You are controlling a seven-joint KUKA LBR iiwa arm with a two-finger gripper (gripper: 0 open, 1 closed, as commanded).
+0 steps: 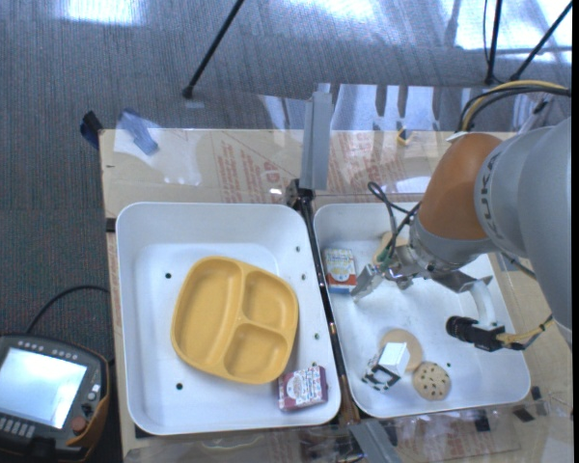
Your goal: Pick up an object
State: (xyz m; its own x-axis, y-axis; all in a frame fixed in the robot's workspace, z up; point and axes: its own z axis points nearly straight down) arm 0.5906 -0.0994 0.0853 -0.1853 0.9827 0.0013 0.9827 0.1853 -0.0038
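My gripper (378, 276) hangs low over the upper middle of the right bin (507, 379), below the arm's orange band (460, 196). Just to its left, close to the bin's left wall, stands a small white carton with red and blue print (340, 268). Nothing shows between carton and gripper to tell whether they touch. Toward the front of that bin lie a tan disc with a white block on it (397, 350), a small black-and-white piece (378, 375) and a chocolate-chip cookie (430, 381).
The left bin (145, 249) holds a yellow divided plate (235, 319) and a small pink packet (303, 388) at its front right corner. A ridge where the two bins meet (320, 287) runs between them. A teach pendant (41, 389) lies on the floor at the left.
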